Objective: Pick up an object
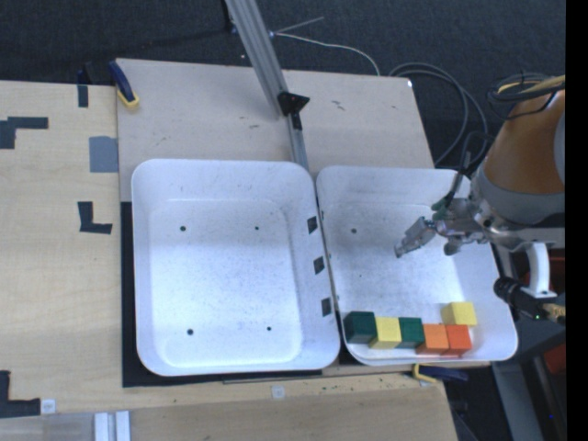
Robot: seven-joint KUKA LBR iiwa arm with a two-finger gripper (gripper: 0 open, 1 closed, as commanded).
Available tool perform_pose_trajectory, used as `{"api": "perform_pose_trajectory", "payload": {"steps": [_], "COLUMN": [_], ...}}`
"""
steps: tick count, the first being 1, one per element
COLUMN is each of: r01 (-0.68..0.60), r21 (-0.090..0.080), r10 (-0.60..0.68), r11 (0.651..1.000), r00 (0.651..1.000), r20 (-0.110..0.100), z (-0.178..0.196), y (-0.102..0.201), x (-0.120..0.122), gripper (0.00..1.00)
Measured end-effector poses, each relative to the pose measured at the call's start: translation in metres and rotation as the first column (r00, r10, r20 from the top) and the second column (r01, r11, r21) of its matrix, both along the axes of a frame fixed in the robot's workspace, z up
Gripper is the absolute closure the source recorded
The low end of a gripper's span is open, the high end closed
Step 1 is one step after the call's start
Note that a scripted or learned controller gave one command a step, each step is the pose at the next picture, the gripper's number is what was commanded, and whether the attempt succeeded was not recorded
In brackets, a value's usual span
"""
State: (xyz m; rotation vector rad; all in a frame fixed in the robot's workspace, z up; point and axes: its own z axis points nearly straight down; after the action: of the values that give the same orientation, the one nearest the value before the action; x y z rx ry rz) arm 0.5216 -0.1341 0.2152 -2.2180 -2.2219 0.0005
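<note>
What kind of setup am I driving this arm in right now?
Likely a robotics lab grasping bench: two shallow white plastic bins side by side on a taped wooden benchtop, small coloured cubes in the right bin, loose cables on dark carpet.

left bin (156, 246): white, sprinkled with fine dark specks, four small dark dots on its floor
right bin (367, 219): white, the same dark speckling
first block (359, 325): dark green
second block (387, 331): yellow
third block (411, 331): dark green
fourth block (435, 338): orange
fifth block (457, 339): orange-red
sixth block (460, 314): yellow
arm (524, 154): orange band, grey below it
pincer (411, 240): grey metal
surface (55, 246): pale wood grain, marked with dark blue and grey tape patches
board (202, 118): plain tan, a few dark scuffs
clamp (124, 85): blue with a yellow tip
pole (257, 35): silver, black bracket
floor (92, 12): dark, flecked carpet
</note>
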Motion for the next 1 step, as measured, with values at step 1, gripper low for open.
{"api": "perform_pose_trajectory", "payload": {"steps": [1], "r01": [-0.001], "r21": [0.000], "r10": [0.001], "r11": [1.000], "r00": [1.000], "r20": [-0.005], "z": [-0.0556], "y": [0.0268], "x": [0.0155], "gripper": [0.00]}}
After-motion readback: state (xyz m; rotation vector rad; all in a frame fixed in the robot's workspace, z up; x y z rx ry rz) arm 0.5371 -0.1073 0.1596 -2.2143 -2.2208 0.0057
